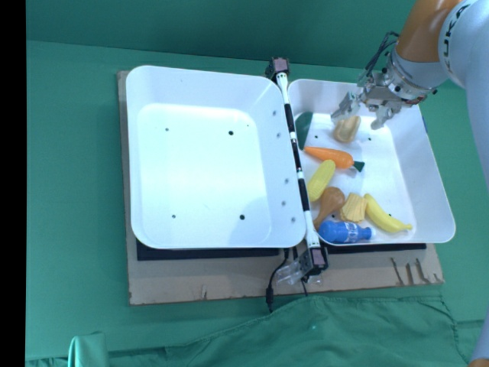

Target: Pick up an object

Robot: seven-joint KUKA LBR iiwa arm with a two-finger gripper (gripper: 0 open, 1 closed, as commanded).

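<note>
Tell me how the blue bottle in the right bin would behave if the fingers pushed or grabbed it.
The blue bottle lies on its side, so a sideways push would probably roll it. It looks like smooth, glossy plastic, so it may slip in a grasp. It sits against the bin's near wall beside the brown toy, which likely leaves little room for a grasp.

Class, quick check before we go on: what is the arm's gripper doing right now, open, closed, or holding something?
Gripper: open, fingers spread above the yellowish toy in the right bin; nothing held between them.
</note>
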